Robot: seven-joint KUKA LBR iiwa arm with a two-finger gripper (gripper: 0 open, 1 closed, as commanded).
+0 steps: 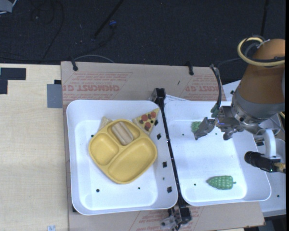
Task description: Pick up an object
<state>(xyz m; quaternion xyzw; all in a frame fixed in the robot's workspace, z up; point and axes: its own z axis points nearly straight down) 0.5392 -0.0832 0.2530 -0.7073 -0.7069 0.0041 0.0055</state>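
My gripper (pixel 215 132) hangs over the upper middle of the right bin (pixel 260 191), its jaws spread open with nothing between them. A small green object (pixel 196 126) lies just left of the left finger (pixel 203 130), touching it or nearly so. A bumpy green oval piece (pixel 220 182) rests near the right bin's front. In the left bin (pixel 82 186) sits a yellow divided plate (pixel 130 163) with a tan bread-like piece (pixel 121 132) in its upper compartment. A pizza slice (pixel 147 120) lies at the plate's upper right.
A black divider (pixel 166 148) runs between the two bins. The arm's orange band (pixel 265 76) and grey wrist stand over the right bin's far right corner. A black cable part (pixel 260 160) hangs by the right rim. Cardboard (pixel 111 83) lies under the bins.
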